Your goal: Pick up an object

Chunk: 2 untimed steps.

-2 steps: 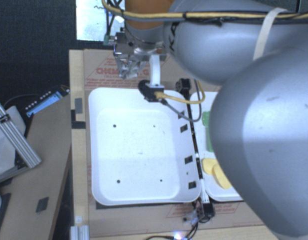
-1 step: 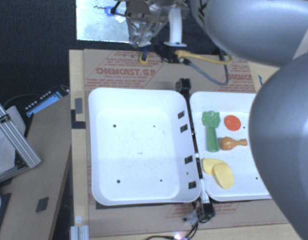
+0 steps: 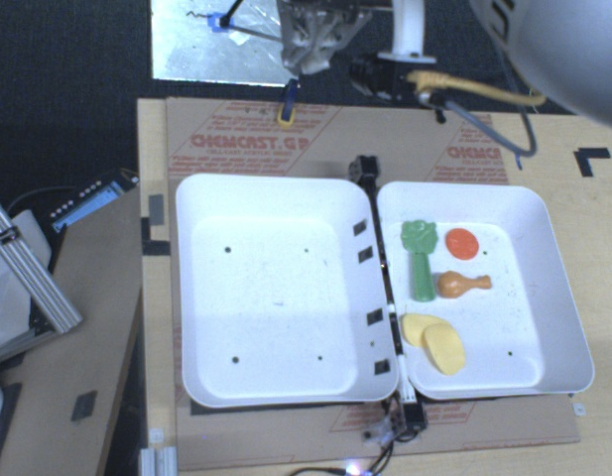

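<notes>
The right bin (image 3: 544,266) holds a green broccoli-shaped toy (image 3: 421,258), a flat red-orange disc (image 3: 462,243), a brown drumstick toy (image 3: 462,285) and two yellow chip-like pieces (image 3: 436,341). My gripper (image 3: 310,58) hangs high at the top of the view, above the bench's far edge and well away from both bins. Nothing shows between its fingertips. The grey arm (image 3: 544,28) fills the top right corner.
The left bin (image 3: 271,286) lies beside the right one, joined by a black hinge strip (image 3: 377,266). A yellow and blue clip (image 3: 287,107) sits on the cardboard behind the bins. A metal frame (image 3: 28,276) stands at the left edge.
</notes>
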{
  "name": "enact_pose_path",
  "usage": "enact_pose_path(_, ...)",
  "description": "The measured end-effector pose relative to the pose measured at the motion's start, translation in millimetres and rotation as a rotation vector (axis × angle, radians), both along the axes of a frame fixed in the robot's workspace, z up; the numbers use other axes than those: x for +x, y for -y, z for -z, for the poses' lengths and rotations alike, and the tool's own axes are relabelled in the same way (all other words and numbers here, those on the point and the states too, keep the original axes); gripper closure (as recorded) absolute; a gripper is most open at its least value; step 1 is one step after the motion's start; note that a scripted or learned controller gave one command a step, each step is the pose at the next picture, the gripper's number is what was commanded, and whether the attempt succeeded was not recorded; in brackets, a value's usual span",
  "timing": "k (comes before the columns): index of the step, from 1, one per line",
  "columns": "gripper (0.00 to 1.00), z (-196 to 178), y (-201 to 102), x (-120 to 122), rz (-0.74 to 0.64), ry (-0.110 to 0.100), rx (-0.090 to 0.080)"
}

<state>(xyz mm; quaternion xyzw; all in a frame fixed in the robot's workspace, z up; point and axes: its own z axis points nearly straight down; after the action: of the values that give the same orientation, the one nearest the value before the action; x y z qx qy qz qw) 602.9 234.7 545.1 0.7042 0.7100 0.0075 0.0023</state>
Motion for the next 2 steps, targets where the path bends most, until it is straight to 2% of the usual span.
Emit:
enact_pose_path(1,1.0,11.0,1.4,67.9,0.008,-0.01,-0.007)
enact_pose_path(2,1.0,8.7,-0.3,-9.7,0.001,-0.014,-0.005)
